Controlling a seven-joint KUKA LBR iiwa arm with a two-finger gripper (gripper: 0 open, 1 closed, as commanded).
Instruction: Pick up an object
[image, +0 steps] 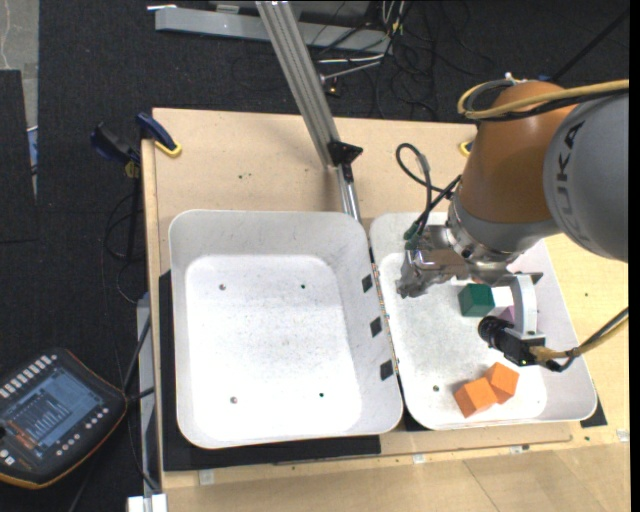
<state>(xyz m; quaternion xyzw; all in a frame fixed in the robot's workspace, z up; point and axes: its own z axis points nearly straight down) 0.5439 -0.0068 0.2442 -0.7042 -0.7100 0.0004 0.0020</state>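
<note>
My gripper (411, 283) hangs over the upper left part of the right bin (430, 415), close to the wall it shares with the left bin. A green block (477, 299) lies just right of the gripper, partly under the wrist. Beside it a small purple piece (507, 316) peeks out. Two orange blocks (475, 396) (503, 381) sit touching each other near the bin's front right corner. I see nothing between the gripper's tips.
The left bin (185, 300) stands beside the right one. A metal pole (310, 90) slants down from the top to the bins' back edge. A blue clamp (152, 128) grips the bench's far left corner. A teach pendant (45, 410) lies off the bench at lower left.
</note>
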